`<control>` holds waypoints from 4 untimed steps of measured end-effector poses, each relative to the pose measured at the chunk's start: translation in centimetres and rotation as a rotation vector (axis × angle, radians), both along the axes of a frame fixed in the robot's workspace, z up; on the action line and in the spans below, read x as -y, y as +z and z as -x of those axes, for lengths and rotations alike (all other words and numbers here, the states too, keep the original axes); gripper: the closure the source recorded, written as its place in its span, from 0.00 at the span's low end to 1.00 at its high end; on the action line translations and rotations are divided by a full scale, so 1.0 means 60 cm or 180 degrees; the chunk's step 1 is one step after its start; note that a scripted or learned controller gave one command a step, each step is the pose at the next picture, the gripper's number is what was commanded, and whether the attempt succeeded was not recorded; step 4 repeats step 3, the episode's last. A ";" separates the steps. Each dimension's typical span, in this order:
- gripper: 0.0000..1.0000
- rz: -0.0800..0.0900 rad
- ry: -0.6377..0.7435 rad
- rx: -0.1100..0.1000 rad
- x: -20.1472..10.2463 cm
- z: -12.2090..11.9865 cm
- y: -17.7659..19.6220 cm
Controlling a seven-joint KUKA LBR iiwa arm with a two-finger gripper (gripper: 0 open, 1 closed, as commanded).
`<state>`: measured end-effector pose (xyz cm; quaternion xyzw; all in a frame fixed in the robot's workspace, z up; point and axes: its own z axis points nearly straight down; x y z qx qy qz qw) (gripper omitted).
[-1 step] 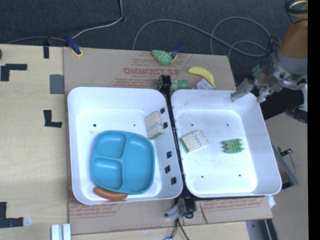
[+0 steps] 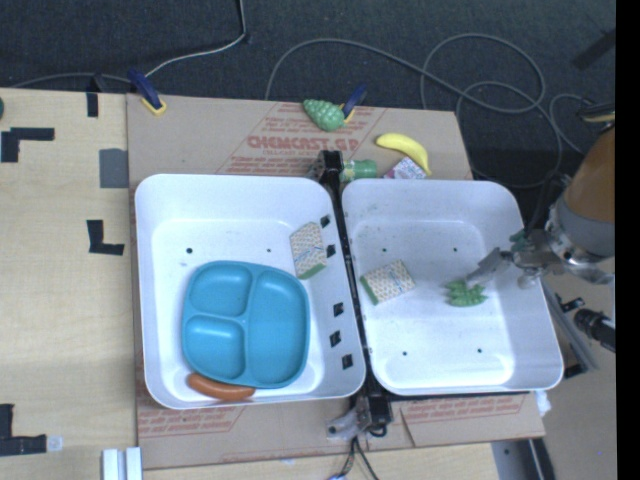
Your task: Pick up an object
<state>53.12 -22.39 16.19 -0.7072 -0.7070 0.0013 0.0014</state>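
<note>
Jaws (image 2: 484, 268) reach into the right bin (image 2: 500, 363) from its right wall, their grey tip pointing down-left just above a small green leafy toy (image 2: 464, 294); whether they are apart or together cannot be told from this slanted look, and nothing is seen clamped between them. Behind them the grey arm (image 2: 585, 223) with its orange band comes in over the bin's right edge.

The green toy lies on the floor of the right bin, right of centre. Well to its left in the same bin sits a tan and green sponge (image 2: 387, 281), near the divider between the bins. A second sponge (image 2: 309, 249) leans at the right wall of the left bin (image 2: 160, 268). A blue divided plate (image 2: 246, 324) fills the lower middle of that bin, and an orange sausage-shaped toy (image 2: 220, 388) lies just below the plate, against the bin's front wall.

Beyond the bins, on the cardboard-covered surface (image 2: 200, 138), rest a yellow banana (image 2: 404, 151) and a green knobbly toy (image 2: 324, 114).
</note>
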 end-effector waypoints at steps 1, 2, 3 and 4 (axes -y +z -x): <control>0.00 0.0006 0.0003 0.0019 -0.031 -0.042 -0.125; 1.00 0.0016 0.0002 0.0027 -0.030 -0.042 -0.109; 1.00 -0.0002 0.0009 0.0022 -0.168 -0.146 -0.127; 1.00 -0.0002 0.0009 0.0022 -0.168 -0.146 -0.127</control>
